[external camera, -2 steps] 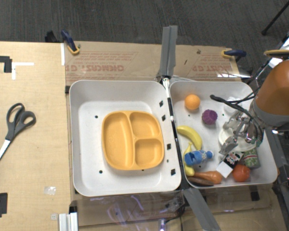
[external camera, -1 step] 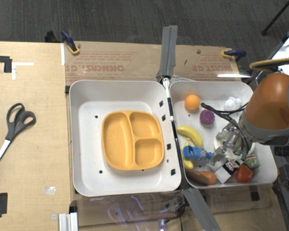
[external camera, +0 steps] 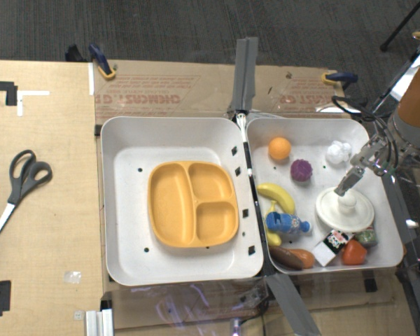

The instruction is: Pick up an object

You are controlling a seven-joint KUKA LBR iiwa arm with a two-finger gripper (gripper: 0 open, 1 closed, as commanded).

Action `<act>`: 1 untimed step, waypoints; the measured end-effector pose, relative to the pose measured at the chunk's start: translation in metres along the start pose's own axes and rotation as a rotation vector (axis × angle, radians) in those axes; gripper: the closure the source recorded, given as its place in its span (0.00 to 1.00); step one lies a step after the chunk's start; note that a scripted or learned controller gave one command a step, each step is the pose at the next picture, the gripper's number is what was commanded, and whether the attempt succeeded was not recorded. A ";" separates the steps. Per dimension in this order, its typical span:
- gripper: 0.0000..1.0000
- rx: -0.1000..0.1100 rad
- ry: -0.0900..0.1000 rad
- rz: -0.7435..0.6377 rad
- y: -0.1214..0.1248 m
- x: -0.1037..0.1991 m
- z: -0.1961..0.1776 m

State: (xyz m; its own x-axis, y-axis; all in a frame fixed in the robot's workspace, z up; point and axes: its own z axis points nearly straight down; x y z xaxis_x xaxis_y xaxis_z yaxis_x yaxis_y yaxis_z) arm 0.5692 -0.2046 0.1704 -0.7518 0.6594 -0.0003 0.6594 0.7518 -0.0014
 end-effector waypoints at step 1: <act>0.00 0.000 0.000 0.157 0.049 0.002 0.080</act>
